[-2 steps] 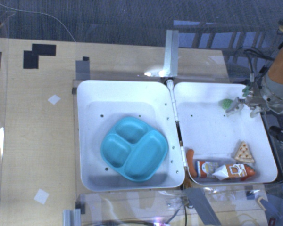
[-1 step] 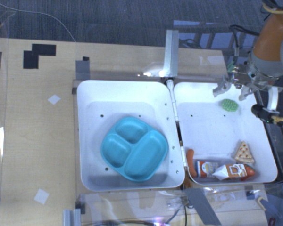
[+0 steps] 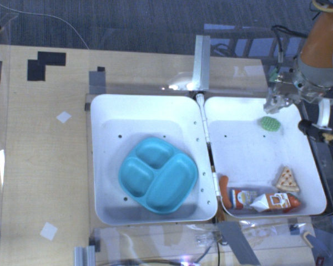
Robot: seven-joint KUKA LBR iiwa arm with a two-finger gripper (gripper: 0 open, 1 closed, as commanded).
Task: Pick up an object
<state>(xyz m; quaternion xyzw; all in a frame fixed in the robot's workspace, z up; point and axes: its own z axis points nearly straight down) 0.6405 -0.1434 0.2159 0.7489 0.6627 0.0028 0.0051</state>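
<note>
My gripper [image 3: 275, 104] hangs over the far right corner of the right bin [image 3: 238, 148], below the arm's orange band. A small green knobbly object [image 3: 270, 124] lies on the bin floor just in front of the gripper, apart from it. A toy pizza slice [image 3: 287, 180] rests near the bin's right wall. An orange and white packet [image 3: 261, 200] lies along the near wall. Nothing is seen held by the gripper.
The left bin [image 3: 108, 148] holds a blue divided plate [image 3: 158, 174], tilted toward its near right corner. A metal post [image 3: 201, 62] stands behind the ridge between the bins. Cables and brackets crowd the bench edge at the right.
</note>
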